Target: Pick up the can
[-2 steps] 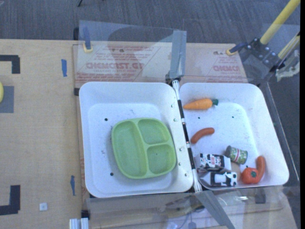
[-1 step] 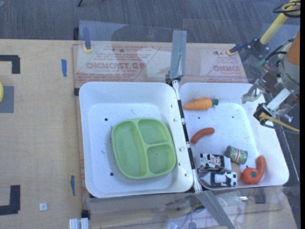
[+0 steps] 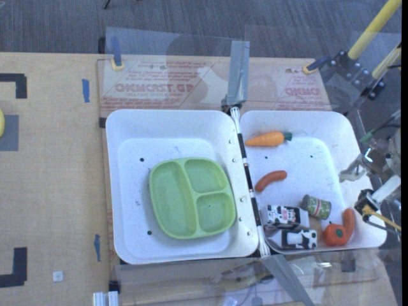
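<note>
Visible hardware (image 3: 377, 199): robot parts at the 3 o'clock edge, largely cropped.
Colours: white and pale grey pieces, dark joints.
Cables: thin dark leads running across the parts.
Accent: small yellow-orange detail on the lower piece.
Fingers: not distinguishable.

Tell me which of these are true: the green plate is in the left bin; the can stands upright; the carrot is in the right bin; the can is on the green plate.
1. The green plate lies in the left bin. True.
2. The can stands upright. False: it lies on its side.
3. The carrot is in the right bin. True.
4. The can is on the green plate. False: it lies in the right bin, near the tomato.
</note>
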